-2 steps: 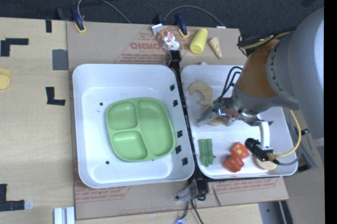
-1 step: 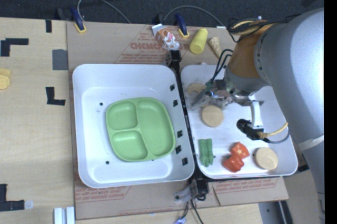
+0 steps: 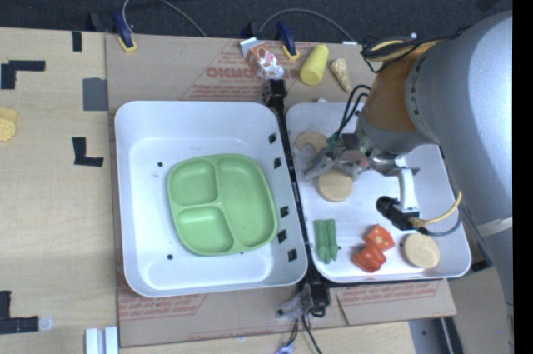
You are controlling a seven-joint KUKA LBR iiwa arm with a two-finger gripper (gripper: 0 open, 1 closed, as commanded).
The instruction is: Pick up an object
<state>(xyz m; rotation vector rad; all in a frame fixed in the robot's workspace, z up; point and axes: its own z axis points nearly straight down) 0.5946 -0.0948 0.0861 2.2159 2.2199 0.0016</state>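
We see the gripper [image 3: 331,159] low in the right bin [image 3: 454,265], near its left wall. It is small and dark here, so we cannot tell how it is set or if it has anything. A tan round cookie [image 3: 336,187] lies just below it, very close. Another tan piece [image 3: 310,142] peeks out just above it. Lower down in the same bin we see a green bean [image 3: 326,241], a red pepper [image 3: 372,248] and a pale round bun [image 3: 420,251]. The bean is by the left wall, the pepper is next to the bun, and both are near the front edge. The big grey arm [image 3: 475,102] with its orange band [image 3: 391,98] comes in from the right over this bin. In the left bin [image 3: 141,136] sits a green plate [image 3: 221,203] with three parts. Behind the bins, on the bench [image 3: 50,177], lies a yellow block [image 3: 314,65].
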